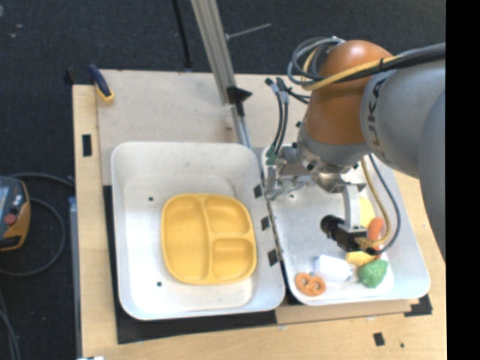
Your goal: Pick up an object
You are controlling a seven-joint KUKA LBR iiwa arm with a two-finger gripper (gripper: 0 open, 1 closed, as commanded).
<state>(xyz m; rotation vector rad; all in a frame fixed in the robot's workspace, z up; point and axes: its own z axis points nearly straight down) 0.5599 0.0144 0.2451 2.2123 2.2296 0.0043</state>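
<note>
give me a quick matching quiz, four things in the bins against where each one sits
Things:
1. yellow divided plate
2. orange pretzel-shaped piece
3. green lump
4. white piece

Places:
a. right bin, towards its front-right corner
b. right bin, between the orange and green things
c. left bin
d. right bin, at its front-left corner

Pairs: 1-c, 2-d, 3-a, 4-b

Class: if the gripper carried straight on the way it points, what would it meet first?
Probably the gripper meets bare floor of the right bin by its left wall, though depth is unclear.
</note>
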